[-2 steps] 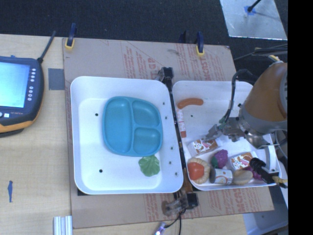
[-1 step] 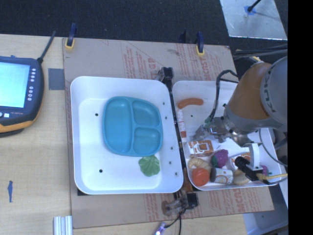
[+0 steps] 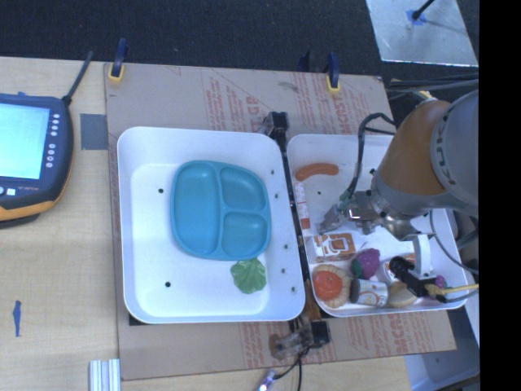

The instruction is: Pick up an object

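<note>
My gripper [image 3: 345,215] hangs low over the middle of the right bin [image 3: 358,149], with the grey and orange arm reaching in from the right. Nothing shows held in it. An orange sausage [image 3: 316,170] lies just beyond it toward the back of the bin. In front of it sit a small printed carton [image 3: 335,245], a purple toy vegetable [image 3: 368,261], a red tomato [image 3: 327,283] and a tan bun [image 3: 403,296]. The arm hides the bin's right part.
The left bin [image 3: 138,243] holds a blue divided plate [image 3: 221,209] and a green lettuce piece [image 3: 249,274] by its front right corner. A tablet-like pendant [image 3: 24,157] lies on the bench at far left. Clamps [image 3: 332,70] hold the cardboard at the back.
</note>
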Available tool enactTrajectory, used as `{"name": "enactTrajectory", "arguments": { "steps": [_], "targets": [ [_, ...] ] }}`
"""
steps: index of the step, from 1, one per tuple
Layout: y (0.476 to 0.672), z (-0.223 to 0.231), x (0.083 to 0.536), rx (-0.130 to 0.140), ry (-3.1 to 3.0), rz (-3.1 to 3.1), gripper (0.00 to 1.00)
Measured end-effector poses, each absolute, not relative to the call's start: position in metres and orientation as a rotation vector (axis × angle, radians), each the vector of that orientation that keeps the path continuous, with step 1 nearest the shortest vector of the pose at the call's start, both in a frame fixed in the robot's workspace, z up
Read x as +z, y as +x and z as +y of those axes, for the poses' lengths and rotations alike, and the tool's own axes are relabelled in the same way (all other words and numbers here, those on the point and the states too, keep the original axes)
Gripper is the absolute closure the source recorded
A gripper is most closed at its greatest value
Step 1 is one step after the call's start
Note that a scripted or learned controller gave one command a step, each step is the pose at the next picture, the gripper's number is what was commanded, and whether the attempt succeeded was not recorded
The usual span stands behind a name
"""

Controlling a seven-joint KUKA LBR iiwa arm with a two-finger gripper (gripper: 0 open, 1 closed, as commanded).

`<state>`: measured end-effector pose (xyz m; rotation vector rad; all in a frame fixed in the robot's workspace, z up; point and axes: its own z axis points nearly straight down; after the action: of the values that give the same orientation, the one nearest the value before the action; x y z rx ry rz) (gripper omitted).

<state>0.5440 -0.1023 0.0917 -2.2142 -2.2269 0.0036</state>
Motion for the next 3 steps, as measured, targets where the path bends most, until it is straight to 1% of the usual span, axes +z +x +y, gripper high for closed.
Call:
{"name": "enactTrajectory", "arguments": {
  "steps": [1,2,3],
  "targets": [
    [0.505,-0.169,0.092,0.002,-2.219,-2.223,0.0],
    [0.57,-0.173,0.092,0.001,-2.217,-2.223,0.0],
    [0.63,-0.062,0.193,-0.001,-2.213,-2.227,0.0]
  ]
}}
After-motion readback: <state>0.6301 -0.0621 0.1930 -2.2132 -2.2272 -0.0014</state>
